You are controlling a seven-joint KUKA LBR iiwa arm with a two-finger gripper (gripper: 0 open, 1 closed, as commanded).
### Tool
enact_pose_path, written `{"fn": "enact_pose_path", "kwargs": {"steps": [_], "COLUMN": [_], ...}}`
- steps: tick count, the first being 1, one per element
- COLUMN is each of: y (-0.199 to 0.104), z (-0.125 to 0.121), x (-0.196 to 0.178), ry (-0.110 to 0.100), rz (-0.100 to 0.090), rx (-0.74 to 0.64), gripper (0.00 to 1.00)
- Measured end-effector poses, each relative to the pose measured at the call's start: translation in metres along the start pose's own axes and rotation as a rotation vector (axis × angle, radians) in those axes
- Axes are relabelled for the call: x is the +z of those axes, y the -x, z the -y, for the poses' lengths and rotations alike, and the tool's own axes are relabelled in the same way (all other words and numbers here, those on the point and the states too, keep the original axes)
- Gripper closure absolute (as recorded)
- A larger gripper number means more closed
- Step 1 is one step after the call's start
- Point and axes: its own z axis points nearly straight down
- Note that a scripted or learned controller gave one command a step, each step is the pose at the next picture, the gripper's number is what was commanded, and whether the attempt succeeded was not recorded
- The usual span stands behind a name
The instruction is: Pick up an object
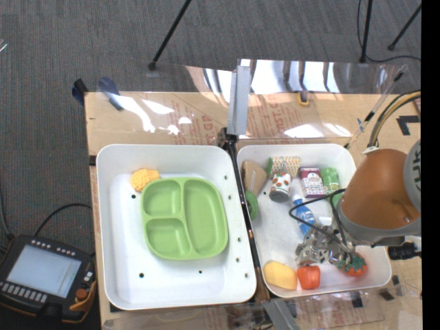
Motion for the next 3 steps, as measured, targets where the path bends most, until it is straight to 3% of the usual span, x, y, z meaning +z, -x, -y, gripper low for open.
{"fn": "enact_pose_path", "kwargs": {"steps": [1, 2, 3], "y": [0.05, 0.05, 0.095], "z": [-0.02, -0.021, -0.095], "x": [-0.003, -0.003, -0.001], "ry": [-0.001, -0.001, -0.001], "rz": [0.001, 0.001, 0.003], "rx": [0.388, 0.387, 0.522], "gripper": [1.0, 0.0, 0.0]}}
